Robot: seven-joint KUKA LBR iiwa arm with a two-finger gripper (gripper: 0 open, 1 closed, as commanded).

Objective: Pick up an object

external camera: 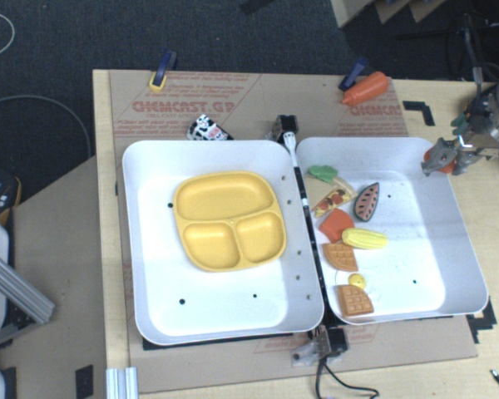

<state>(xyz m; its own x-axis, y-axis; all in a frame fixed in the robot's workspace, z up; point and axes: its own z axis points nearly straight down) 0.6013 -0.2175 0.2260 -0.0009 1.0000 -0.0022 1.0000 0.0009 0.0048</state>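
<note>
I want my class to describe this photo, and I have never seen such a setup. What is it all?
One camera looks down at a slant on a bench with two white bins. The left bin holds a yellow tray with three compartments. The right bin holds toy foods, among them a corn cob, a watermelon slice and a waffle. A robot arm reaches in from the right; its tool sits over the right bin's far right corner. I cannot tell whether it holds anything.

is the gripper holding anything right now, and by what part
Cannot be told. The gripper sits over the right bin's far right corner, too small and blurred to show anything between its fingers.
</note>
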